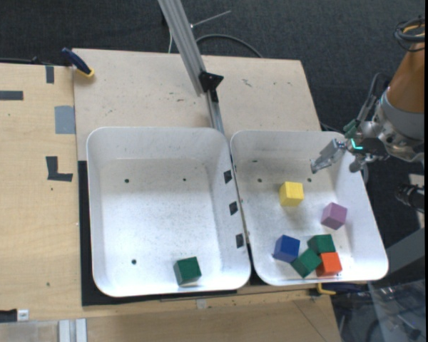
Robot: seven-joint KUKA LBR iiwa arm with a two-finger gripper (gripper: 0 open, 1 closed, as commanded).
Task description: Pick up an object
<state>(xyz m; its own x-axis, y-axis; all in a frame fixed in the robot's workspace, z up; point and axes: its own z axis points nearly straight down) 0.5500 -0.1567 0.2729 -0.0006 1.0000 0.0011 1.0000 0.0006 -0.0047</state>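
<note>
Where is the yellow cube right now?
The yellow cube lies in the right bin, near its middle, apart from the other blocks. The purple cube is its nearest neighbour, lower right, and the end effector hovers above right.

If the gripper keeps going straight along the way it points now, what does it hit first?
Probably bare floor of the right bin. The gripper points down and toward the picture's left, and its line seems to pass above the yellow cube, though depth is hard to judge from this single view.

A pale wooden bench (pixel 164 84) stands on dark carpet (pixel 307 13).
</note>
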